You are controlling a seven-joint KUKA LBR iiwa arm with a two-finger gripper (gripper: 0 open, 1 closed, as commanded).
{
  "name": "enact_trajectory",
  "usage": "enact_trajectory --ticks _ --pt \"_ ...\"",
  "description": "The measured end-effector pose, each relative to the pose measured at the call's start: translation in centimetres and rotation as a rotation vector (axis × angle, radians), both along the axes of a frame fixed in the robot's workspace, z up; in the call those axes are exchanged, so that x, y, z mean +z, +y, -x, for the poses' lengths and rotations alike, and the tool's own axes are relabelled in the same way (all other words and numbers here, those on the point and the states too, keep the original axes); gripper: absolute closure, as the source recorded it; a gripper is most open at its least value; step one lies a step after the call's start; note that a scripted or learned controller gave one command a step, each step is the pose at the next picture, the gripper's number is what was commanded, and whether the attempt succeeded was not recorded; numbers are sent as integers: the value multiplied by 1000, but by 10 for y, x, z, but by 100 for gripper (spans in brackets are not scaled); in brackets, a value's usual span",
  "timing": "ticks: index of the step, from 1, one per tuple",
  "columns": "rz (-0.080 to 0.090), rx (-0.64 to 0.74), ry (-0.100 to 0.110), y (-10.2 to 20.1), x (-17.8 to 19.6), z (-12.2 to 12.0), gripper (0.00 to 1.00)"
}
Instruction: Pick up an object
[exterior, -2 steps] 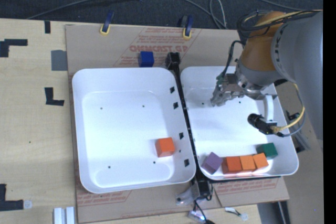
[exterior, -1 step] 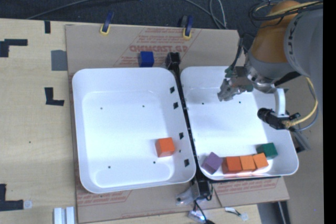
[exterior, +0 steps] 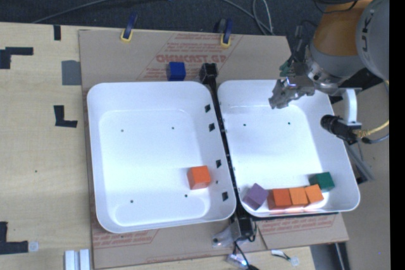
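Along the near edge of the right bin (exterior: 354, 193) I am seeing a row of blocks lying pressed together: a purple block (exterior: 255, 195) at the near left corner, two orange blocks (exterior: 290, 198) touching each other beside it, and a green block (exterior: 323, 181) just behind the row's right end. In the left bin (exterior: 101, 155) a lone orange cube (exterior: 199, 177) is sitting toward the near right corner, well apart from everything else.

Further back, the claw (exterior: 282, 98) is hanging over the far edge of the right bin, near its middle, and I am seeing nothing between its fingers. From this angle I cannot tell how wide it is standing. Beyond both bins a blue block (exterior: 176, 70) is resting on the cardboard of the surface (exterior: 38, 136), outside either bin.

I am judging the pick as not yet started, with the claw well apart from every candidate. The worry I am weighing is the crowded row: coming down there, a finger is likely to land on a neighbour or against the bin wall, so the claw could shove the blocks or close on an edge and slip. The lone cube is looking the safer target, though it is lying in the other bin, across the divider.
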State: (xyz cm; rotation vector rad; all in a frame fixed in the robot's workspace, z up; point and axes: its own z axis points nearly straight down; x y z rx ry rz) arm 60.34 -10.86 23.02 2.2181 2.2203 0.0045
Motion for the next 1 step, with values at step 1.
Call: enact_trajectory --ticks 1 --pt "0 -1 0 0 45 -1 100"
